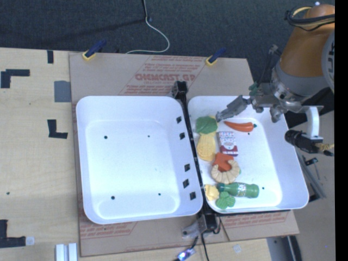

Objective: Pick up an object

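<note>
Right bin (pixel 283 162): toys clustered at its left wall. End effector (pixel 224 114), finger state unreadable, hovers above red pepper (pixel 239 126) and green leaf (pixel 206 125). Risk: crowding causes a glancing grasp.

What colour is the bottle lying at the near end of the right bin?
Green, with a yellow label: the plastic bottle, clearest in the camera view.

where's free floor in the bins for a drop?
Left bin: bare floor wall to wall. Right bin: open strip along its right wall, beside the red chili and green bottle. Crowded along the divider; gripper hangs over that bin's top left.
</note>
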`<state>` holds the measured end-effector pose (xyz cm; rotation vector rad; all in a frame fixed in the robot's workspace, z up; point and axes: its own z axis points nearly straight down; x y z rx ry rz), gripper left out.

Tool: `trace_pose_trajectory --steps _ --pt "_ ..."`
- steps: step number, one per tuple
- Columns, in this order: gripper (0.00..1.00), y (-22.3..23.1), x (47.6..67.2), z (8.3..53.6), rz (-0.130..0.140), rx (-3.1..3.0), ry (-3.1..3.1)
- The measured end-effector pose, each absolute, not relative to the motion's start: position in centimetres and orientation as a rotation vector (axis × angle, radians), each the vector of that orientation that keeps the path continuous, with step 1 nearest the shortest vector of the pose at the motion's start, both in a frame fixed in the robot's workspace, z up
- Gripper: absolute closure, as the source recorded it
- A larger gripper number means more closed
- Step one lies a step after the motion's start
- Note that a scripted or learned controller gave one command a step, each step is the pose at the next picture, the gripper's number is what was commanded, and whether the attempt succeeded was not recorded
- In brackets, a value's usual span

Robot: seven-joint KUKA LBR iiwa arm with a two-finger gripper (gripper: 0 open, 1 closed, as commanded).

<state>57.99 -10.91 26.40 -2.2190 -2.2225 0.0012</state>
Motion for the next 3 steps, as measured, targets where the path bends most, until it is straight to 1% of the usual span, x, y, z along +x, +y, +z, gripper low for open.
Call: trace_pose_trajectory --steps 1,2,3 --pt "0.00 -1.0 56.7 17.9 0.007 -2.203 -2.224" --pt "0.00 -4.4 60.8 18.4 0.001 -2.222 -2.222" --pt "0.00 3.3 58.4 18.4 0.001 -2.209 -2.227"
